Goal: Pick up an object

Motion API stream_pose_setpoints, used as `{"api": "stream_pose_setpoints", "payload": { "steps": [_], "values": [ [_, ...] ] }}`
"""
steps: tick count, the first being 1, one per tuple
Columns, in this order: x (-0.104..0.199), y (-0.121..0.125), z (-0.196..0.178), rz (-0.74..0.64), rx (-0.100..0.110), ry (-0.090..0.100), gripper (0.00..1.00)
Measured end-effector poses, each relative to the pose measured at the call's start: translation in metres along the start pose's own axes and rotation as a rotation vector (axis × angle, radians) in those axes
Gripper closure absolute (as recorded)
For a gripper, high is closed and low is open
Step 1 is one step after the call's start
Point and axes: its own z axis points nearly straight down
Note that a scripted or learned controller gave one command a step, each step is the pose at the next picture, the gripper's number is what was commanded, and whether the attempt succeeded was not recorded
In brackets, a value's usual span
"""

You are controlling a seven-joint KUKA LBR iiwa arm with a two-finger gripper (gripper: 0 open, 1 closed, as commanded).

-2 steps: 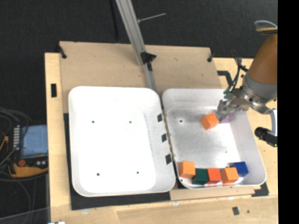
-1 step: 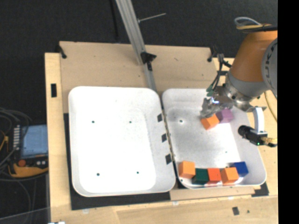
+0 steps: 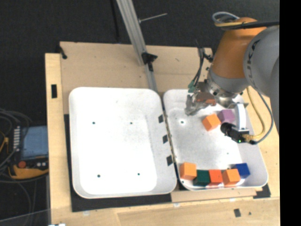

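My gripper (image 3: 192,105) hangs over the upper left part of the right bin (image 3: 211,147), below the grey and orange arm. An orange block (image 3: 211,121) lies just to its right, apart from it, with a purple block (image 3: 227,115) beside that, partly under the wrist. Along the bin's front edge sits a row of blocks: orange (image 3: 188,170), green (image 3: 202,177), red-orange (image 3: 215,176), orange (image 3: 231,175) and blue (image 3: 242,169). I see no block at the gripper's tip.
The left bin (image 3: 117,140) lies beside the right one, with a divider with black clips (image 3: 167,138) between them. A slanted metal post (image 3: 136,36) rises behind the bins. Cables and a black connector (image 3: 233,132) hang off the wrist.
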Motion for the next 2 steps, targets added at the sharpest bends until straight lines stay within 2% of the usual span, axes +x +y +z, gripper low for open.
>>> {"api": "stream_pose_setpoints", "payload": {
  "steps": [1,2],
  "values": [
    [0.059,0.008,-0.01,0.0,0.0,0.0,1.0],
    [0.11,0.025,-0.001,0.002,0.001,-0.001,1.0]
  ]
}}
